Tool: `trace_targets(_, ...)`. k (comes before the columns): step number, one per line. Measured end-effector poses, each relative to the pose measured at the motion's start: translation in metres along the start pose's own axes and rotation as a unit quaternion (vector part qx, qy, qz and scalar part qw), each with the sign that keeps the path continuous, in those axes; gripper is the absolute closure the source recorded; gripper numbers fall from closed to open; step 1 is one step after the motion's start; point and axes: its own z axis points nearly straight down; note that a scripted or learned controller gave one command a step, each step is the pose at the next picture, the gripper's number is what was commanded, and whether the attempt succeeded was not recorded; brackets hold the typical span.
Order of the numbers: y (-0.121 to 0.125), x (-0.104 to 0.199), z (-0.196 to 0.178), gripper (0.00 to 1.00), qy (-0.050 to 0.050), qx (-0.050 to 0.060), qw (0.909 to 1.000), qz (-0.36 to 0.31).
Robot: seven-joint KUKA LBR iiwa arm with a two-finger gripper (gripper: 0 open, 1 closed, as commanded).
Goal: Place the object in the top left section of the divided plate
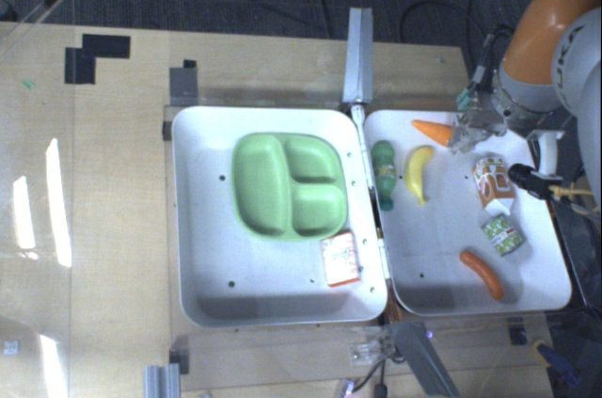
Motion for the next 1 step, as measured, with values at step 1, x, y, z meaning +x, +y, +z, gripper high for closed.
trace_targets(1,-0.0408,0.0547,-0.0615,1.0,0.0,-0.005,0.9953,-0.096)
